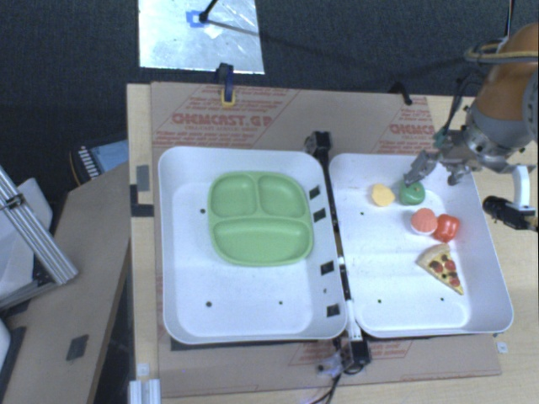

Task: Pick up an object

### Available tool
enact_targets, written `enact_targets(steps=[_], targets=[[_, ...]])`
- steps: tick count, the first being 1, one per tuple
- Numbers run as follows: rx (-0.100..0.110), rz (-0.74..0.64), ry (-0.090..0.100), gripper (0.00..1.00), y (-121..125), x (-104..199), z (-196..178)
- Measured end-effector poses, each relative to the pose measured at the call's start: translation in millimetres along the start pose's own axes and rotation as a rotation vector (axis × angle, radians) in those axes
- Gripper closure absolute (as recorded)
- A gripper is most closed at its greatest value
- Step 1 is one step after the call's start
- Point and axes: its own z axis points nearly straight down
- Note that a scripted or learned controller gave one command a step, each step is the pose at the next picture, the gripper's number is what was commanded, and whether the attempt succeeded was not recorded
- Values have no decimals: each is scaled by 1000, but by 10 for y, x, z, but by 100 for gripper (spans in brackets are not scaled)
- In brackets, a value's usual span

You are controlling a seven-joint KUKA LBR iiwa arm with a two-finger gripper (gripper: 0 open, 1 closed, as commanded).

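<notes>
Claw (pixel 418 175) low over green obj (pixel 412 194)

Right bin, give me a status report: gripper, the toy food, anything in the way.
Gripper above the green piece, nothing seen between its fingers. Yellow piece close beside the green one. Pizza slice and red pieces lie apart, nearer the front.

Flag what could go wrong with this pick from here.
1. The pincer hangs right over the green toy, which sits close beside the yellow piece; closing may nudge or catch both.
2. The green toy looks rounded, so it could squirt out sideways.
3. The orange ball and red pepper lie close by and could get bumped.
</notes>
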Motion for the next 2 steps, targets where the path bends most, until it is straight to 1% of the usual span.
enact_targets(steps=[1,2], targets=[[-13,-2,-2,0,27,6,-90],[-12,-1,-2,0,45,-49,507]])
